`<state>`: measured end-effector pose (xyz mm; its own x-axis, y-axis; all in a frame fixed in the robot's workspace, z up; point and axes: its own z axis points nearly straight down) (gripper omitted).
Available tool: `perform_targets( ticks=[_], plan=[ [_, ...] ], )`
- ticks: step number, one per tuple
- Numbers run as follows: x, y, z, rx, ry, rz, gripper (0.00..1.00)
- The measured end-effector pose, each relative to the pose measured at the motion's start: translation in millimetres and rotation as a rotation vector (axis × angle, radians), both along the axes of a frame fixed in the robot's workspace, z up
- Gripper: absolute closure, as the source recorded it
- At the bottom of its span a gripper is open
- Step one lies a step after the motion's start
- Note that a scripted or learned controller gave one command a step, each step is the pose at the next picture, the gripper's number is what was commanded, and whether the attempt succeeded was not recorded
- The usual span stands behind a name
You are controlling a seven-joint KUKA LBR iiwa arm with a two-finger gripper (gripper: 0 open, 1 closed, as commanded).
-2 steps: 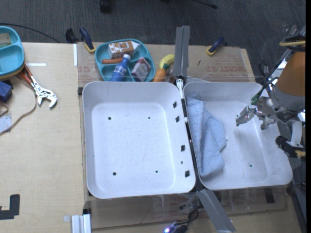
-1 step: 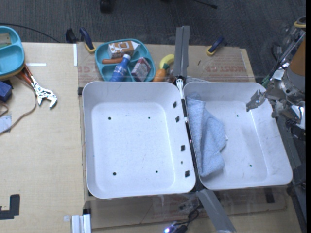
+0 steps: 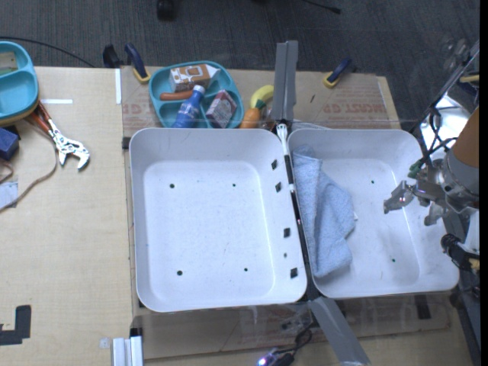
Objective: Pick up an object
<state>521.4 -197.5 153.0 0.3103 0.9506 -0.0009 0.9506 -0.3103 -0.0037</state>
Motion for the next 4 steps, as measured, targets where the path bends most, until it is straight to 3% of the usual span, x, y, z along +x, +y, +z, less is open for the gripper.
perform_targets(
  ticks=[1,2,3,4],
  plan=[
    [-45,76,-62,0.001,0.001,-0.009,0.0],
    [-24,35,-29,-0.001,-0.002,-0.032,0.0],
    [-15,-1,-5,-0.002,-0.001,-0.162,0.0],
    [-32,32,-62,0.0,0.0,-0.13,0.0]
  ],
)
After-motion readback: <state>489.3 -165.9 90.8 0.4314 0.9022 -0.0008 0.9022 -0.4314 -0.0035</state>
